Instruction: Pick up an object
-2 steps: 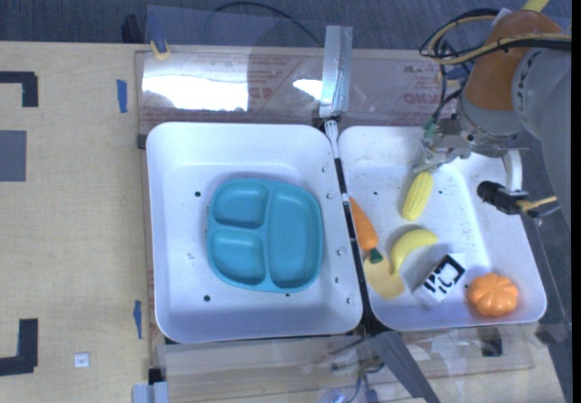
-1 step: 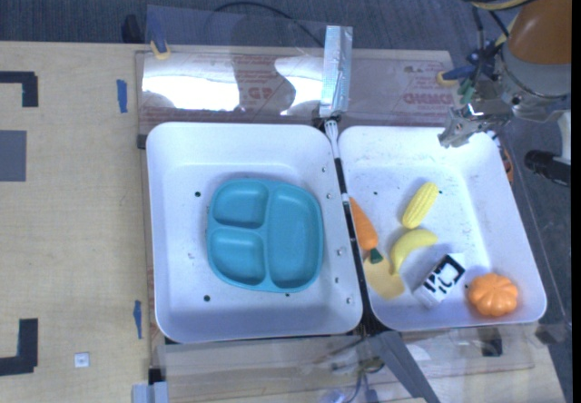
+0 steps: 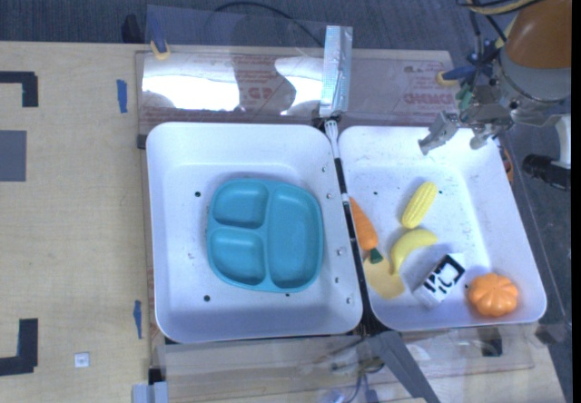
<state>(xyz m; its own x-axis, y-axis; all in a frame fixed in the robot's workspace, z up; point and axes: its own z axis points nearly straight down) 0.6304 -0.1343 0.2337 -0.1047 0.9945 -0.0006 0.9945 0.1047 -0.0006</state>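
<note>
- A pale wooden bench [image 3: 64,211] is seen from above, marked with black tape corners and small blue tape strips; dark grey carpet-like floor lies beyond its far edge.
- Two shallow white bins with rounded corners are set side by side; a clear, glossy plastic sheet [image 3: 236,74] stands behind them, catching glare.
- In the left bin [image 3: 172,301] a smooth teal plate [image 3: 266,233] is laid, moulded into three compartments.
- In the right bin [image 3: 517,211], whose floor is speckled with dark flecks, several toy foods are gathered near the front: a ribbed yellow corn cob [image 3: 419,202], a curved yellow banana [image 3: 406,250], an orange carrot [image 3: 364,227] against the dividing wall, a round ridged orange pumpkin [image 3: 493,294], and a white block [image 3: 442,278] printed with a black pattern.
- The gripper [image 3: 457,136] is held above the far edge of the right bin, well apart from the toys; its metal fingers are spread apart and nothing is held between them.
</note>
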